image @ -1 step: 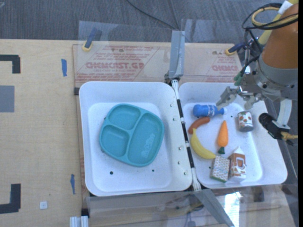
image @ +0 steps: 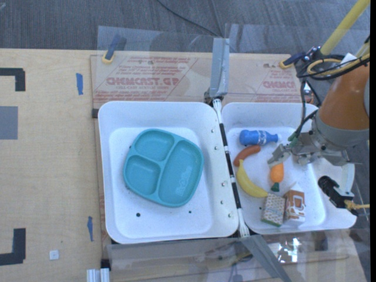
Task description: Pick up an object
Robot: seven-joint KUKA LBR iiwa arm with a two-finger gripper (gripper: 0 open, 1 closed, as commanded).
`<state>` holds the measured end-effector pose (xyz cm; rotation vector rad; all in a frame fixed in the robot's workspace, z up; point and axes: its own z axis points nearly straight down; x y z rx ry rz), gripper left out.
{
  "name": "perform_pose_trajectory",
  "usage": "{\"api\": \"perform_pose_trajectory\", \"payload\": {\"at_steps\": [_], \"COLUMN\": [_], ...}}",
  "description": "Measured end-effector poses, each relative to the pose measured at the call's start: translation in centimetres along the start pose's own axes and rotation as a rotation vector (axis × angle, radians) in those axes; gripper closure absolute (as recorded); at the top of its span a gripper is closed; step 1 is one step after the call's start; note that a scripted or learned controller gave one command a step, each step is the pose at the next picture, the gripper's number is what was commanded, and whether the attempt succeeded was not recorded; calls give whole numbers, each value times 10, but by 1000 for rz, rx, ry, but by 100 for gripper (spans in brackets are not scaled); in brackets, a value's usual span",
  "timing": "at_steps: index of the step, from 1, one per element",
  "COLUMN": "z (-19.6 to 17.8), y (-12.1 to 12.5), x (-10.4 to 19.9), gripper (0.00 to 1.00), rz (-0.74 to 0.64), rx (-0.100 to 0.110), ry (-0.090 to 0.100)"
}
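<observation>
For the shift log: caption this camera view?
Gripper hovers over carrot in right bin; teal plate sits left.

Teal plate [image: 163, 167], blue bottle [image: 257, 137], yellow banana [image: 249, 183] — orange carrot [image: 276, 174].

A pale wooden bench top [image: 47, 175] fills the left side, marked with black tape corners [image: 13, 78] and short blue tape strips [image: 79, 84]. Beyond its far edge lies grey carpet [image: 70, 4] — a dark cable [image: 182, 10] trails across it. A clear acrylic sheet [image: 153, 75] with reddish lettering lies flat on the bench — light glints off its surface.
</observation>
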<state>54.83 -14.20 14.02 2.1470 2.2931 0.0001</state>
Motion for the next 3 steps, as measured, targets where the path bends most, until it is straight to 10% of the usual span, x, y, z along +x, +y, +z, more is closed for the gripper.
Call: {"api": "perform_pose_trajectory", "payload": {"at_steps": [1, 2, 3], "z": [52, 41, -61], "y": [4, 4, 30], "x": [-17, -20, 11], "gripper": [0, 100, 100], "rz": [-51, -45, -84], "rx": [-7, -12, -3], "ry": [0, -1, -1]}}
